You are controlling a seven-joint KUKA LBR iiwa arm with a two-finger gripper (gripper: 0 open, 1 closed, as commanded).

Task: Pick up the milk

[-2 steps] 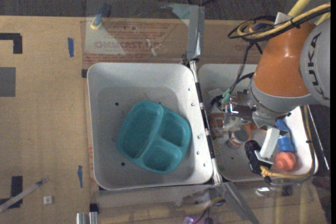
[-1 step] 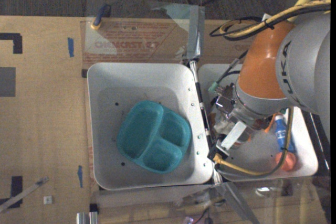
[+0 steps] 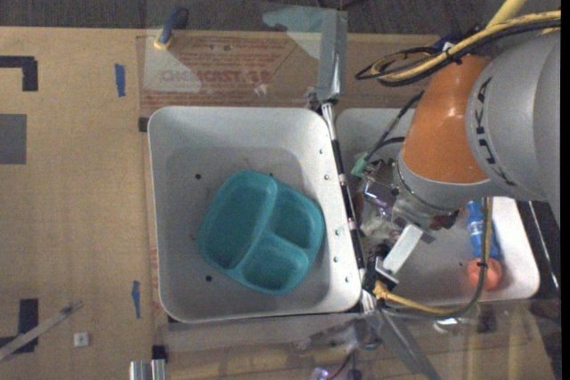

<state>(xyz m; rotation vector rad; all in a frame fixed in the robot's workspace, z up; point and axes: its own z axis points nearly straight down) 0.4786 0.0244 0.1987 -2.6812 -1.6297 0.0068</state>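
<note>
Grey and orange, our arm [image 3: 472, 129] hangs over the right bin [image 3: 441, 276]. The left bin [image 3: 178, 156] holds a teal tray [image 3: 258, 231]. Our claw [image 3: 376, 214] sits low; open or closed, we cannot tell. We think the milk hides under it. It is likely light and squashy, so we should pinch its flat sides gently.

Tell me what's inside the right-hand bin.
An orange-red object and a blue item show near the bin's right side. The arm covers most of it, hiding whatever lies beneath.
</note>
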